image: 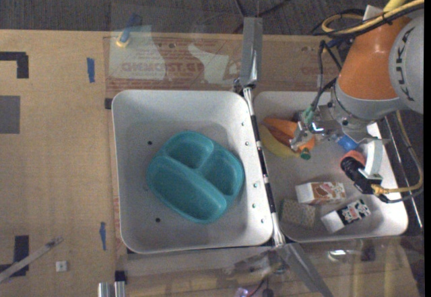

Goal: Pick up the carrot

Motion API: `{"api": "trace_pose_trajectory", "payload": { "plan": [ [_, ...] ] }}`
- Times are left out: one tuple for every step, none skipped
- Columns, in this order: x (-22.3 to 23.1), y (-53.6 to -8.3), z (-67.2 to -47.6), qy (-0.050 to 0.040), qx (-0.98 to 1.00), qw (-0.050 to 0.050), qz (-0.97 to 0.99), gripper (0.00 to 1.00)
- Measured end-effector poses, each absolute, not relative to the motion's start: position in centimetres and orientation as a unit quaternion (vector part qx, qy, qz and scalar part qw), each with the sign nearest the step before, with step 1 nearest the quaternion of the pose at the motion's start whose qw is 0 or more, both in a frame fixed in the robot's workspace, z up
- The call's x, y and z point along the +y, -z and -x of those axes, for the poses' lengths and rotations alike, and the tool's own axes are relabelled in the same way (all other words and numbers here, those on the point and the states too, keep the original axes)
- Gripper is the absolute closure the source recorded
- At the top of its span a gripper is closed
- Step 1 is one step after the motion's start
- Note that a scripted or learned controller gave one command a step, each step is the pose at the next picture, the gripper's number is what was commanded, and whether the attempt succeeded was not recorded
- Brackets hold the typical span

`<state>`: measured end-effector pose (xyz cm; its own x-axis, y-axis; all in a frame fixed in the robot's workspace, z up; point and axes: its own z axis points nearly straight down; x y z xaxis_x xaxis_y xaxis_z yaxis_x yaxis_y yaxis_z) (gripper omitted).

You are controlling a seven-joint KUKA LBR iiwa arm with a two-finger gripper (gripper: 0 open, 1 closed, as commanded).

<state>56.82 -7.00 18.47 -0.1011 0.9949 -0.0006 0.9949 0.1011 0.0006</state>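
The end effector [304, 135] hovers at the orange tapered carrot's [283, 128] right end in the right-hand shallow white bin [390, 221]; its opening I cannot tell. Next, seemingly: descend and close.

I see the grey arm [404, 53] with its orange band above the gripper [304, 133]. Just at the gripper lies the orange carrot [284, 128], and under it a yellow thing [275, 145], maybe a banana. Both bins are white [128, 154]. Far to the left of the gripper rests a teal divided plate [195, 175]. Below the gripper I see a white carton with orange-red print [321, 192], a speckled beige piece [298, 212], and a white carton with black patches [347, 214].
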Motion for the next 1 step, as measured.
{"api": "trace_pose_trajectory", "payload": {
  "plan": [
    [-9.36, -15.69, -62.42, 0.0003, 0.726, 0.001, -0.688, 1.0]
  ]
}}
